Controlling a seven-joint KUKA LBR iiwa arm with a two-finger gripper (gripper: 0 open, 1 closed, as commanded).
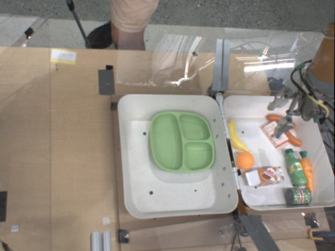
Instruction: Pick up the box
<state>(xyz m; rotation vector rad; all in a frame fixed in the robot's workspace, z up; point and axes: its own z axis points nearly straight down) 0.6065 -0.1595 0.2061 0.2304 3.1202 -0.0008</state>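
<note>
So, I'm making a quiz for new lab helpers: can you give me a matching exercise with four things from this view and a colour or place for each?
Things:
1. divided plate
2. banana
3. orange
4. can

Descriptions:
A. round, just below the banana in the right bin
B. green, in the left bin
C. lying on its side at the right bin's near right corner
D. yellow, along the right bin's left wall

Pairs: 1-B, 2-D, 3-A, 4-C
</note>
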